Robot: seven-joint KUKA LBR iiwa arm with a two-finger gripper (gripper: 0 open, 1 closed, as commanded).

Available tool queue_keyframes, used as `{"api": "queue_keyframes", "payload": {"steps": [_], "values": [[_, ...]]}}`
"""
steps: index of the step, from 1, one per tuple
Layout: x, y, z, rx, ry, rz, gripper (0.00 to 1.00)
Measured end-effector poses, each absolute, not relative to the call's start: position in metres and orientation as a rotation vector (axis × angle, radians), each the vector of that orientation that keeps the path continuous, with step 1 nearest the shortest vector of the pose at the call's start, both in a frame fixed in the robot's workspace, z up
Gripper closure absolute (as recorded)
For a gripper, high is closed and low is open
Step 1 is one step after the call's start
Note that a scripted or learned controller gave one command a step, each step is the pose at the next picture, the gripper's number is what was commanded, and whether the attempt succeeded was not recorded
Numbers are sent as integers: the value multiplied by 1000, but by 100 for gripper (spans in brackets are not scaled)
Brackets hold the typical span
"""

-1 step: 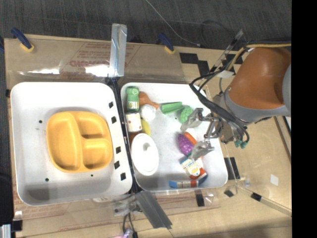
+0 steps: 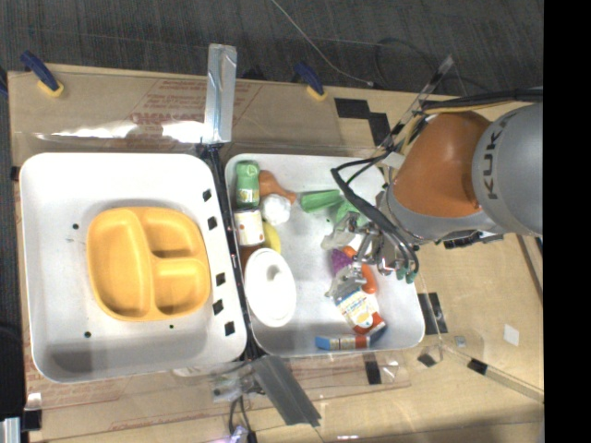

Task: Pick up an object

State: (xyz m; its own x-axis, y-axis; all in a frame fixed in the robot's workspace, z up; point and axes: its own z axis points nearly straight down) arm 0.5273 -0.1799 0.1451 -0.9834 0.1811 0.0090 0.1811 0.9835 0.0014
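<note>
Over the right bin [image 2: 406, 326], the gripper [image 2: 367, 264] is lowered, finger state not discernible, beside the small carton [image 2: 358, 308] lying near the front wall, judged light, slightly crushable, best pinched across its narrow sides.

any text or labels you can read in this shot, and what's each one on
"KU", rest cut off: grey arm housing.
Faint red print, too blurred to read: cardboard behind the bins.
Label, too small to read: bottle.
Printing, too small to read: packet.
</note>
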Motion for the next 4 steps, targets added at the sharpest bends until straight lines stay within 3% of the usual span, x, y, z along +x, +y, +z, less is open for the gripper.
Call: {"api": "queue_keyframes", "payload": {"steps": [1, 2, 3, 4], "values": [[536, -210, 91, -330, -3125, 0, 0], [499, -207, 91, -511, -3100, -3, 0], [501, -206, 100, -497, -3103, -3, 100], [537, -211, 232, -696, -3072, 3, 100]]}}
